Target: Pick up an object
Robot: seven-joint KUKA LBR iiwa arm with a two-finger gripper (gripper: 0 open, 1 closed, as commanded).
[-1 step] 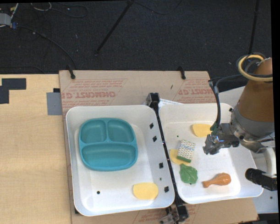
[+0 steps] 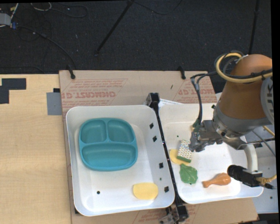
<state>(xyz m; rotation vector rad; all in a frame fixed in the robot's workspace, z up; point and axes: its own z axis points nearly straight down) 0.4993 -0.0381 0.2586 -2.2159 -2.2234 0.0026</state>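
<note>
My gripper (image 2: 195,145) hangs low in the right bin (image 2: 212,198), near its left side. Just left of and below the gripper lies a small chequered green-and-white piece (image 2: 184,153), resting partly on a yellow piece (image 2: 175,157). A green leafy toy (image 2: 188,174) sits in front of them. An orange drumstick-shaped toy (image 2: 216,180) lies at the bin's front. I cannot make out anything between the fingers.
The left bin (image 2: 83,198) holds a teal divided plate (image 2: 107,144) and a flat yellow oval (image 2: 145,191) at its front. A black clip rail (image 2: 160,145) runs between the two bins. Cardboard lies beneath both bins.
</note>
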